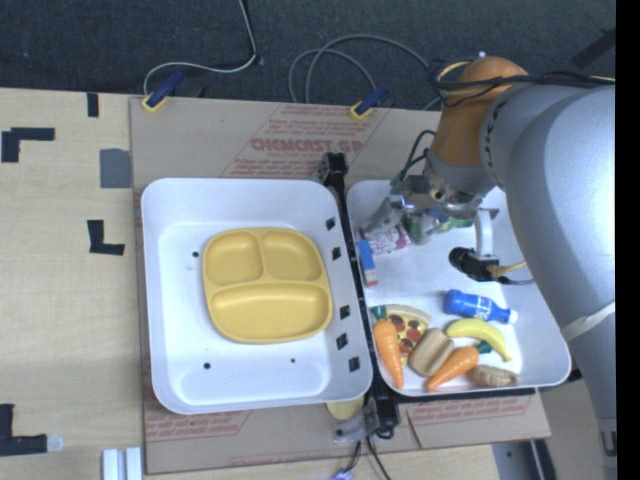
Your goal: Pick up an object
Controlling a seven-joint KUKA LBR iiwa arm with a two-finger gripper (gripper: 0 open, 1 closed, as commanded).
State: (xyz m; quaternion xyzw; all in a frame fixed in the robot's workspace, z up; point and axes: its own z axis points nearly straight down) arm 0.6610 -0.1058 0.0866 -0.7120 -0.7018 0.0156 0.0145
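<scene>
one fixed camera, up high, looking down at a slant on the bench (60, 298). both white bins sit mid-frame, left bin (165, 268) and right bin (535, 328). the arm (560, 188) looms near the lens, at the right edge.

1. A bulky, rounded grey arm (560, 188) is seen.
2. An orange band (470, 118) is fitted above the wrist.
3. Black cables are looped over the band at 12 o'clock.
4. The gripper (425, 213) is built of small metallic parts.
</scene>
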